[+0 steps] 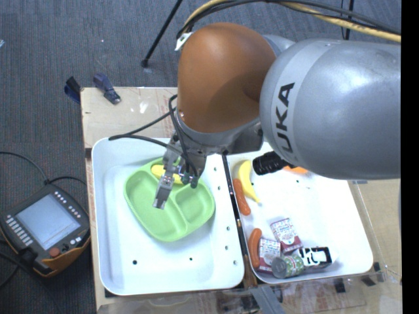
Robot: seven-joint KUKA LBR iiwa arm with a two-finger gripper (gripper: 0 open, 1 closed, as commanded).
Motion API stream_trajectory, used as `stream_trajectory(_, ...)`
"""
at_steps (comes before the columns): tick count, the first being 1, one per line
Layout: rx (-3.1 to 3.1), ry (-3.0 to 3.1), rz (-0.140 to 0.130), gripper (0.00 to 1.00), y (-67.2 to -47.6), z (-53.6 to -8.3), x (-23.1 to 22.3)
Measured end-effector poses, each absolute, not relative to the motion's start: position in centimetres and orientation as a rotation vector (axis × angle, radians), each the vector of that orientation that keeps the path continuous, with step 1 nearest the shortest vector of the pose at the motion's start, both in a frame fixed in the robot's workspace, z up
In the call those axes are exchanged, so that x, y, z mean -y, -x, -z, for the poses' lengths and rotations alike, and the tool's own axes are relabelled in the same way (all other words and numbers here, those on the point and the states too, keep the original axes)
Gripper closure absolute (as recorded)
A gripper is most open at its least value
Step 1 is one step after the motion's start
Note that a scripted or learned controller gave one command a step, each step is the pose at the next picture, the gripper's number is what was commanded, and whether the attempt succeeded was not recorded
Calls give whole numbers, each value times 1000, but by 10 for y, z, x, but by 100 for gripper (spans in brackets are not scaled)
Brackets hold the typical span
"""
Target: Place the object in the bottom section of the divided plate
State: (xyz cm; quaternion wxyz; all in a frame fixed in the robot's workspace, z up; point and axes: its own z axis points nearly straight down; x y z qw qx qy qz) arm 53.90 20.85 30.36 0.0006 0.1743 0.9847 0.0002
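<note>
While the grey arm leans over the left bin (108,241), its hand (178,179) hangs above the smooth green divided plate (171,209); whether it is clenched I cannot tell. A yellow object (158,169) peeks out at the plate's far edge, its direction unclear.

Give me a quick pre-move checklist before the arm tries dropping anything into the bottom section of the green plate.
1. Divided plate lies flat in the left bin: ok.
2. End effector is over the plate: ok.
3. Object seen between its fingers: cannot tell.
4. Bottom section free to receive an object: ok, it looks bare.
5. Yellow object at the plate's far edge, partly hidden by the end effector; in or beside the plate: cannot tell.
6. Banana and other items sit apart in the right bin: ok.
</note>
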Motion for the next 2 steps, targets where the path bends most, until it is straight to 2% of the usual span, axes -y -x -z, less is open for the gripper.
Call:
stream_trajectory(1,-3095,-538,1,100,-539,-312,-210)
stream_trajectory(2,-3095,-536,1,0,-539,-312,-210)
